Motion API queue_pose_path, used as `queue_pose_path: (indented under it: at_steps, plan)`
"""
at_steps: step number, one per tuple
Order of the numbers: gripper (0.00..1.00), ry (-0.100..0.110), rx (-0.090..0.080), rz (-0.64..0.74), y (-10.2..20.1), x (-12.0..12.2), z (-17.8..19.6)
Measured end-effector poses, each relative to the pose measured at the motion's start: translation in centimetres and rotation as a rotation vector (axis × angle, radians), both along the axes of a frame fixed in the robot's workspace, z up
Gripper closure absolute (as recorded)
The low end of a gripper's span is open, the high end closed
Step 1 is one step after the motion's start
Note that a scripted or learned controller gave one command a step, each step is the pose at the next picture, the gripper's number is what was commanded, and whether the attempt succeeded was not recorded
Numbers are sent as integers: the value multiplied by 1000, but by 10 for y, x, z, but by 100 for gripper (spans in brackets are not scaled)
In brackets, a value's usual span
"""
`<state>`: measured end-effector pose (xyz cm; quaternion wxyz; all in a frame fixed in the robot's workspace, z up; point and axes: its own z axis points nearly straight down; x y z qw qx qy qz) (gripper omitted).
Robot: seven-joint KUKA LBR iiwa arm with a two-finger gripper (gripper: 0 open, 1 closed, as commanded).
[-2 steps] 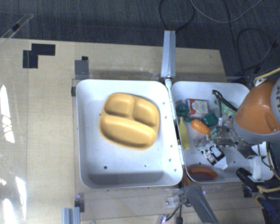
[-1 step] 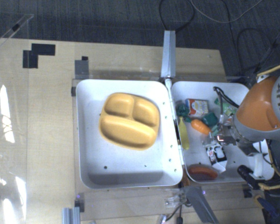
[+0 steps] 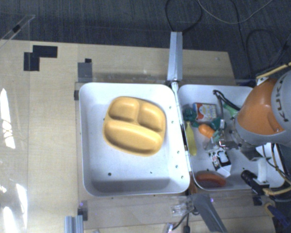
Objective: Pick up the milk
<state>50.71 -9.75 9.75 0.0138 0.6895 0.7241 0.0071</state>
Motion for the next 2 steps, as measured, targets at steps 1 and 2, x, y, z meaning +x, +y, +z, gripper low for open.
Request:
queue_pose_path:
  at_steps: [1,2]
  plan:
    - [100,25,12,-183,76,-19,102]
    - [100,27,13,-375,70,39,86]
